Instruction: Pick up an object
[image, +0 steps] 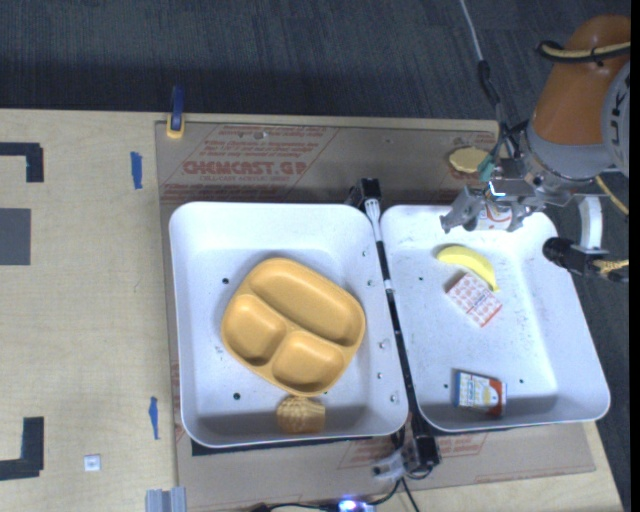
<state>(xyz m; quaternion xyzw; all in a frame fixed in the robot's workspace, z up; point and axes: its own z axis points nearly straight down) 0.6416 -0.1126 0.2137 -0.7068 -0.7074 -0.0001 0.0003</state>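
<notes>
The jaws (487, 210) hang over the far edge of the right bin (575, 330); whether they are apart or together cannot be told. Just below them lies a banana (468, 263), then a red-patterned packet (473, 299). A small carton (478, 391) sits well nearer the camera.

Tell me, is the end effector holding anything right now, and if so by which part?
Nothing is held. The end effector hangs over the far edge of the right bin, and the banana lies in the bin just below it, apart from it.
</notes>
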